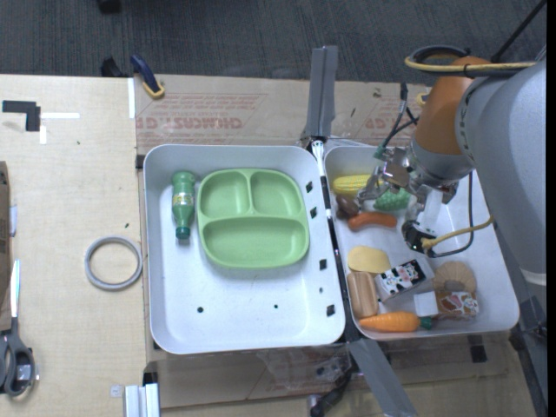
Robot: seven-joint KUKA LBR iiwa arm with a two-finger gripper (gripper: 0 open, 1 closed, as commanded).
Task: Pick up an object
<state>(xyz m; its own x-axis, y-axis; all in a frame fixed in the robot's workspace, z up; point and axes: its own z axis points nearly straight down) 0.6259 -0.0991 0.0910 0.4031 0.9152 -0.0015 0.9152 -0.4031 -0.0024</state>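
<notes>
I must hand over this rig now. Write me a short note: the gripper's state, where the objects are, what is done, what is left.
Gripper: low in the far part of the right bin, over the toy food; whether its fingers hold anything cannot be told.
Right bin: yellow corn, a green item and an orange carrot beside the gripper; nearer the camera, a yellow piece, a cow-print carton and a second carrot.
Left bin: green divided plate, with a green bottle to its left.
Done: the arm is at the pile.
Left: lift out one object.
</notes>
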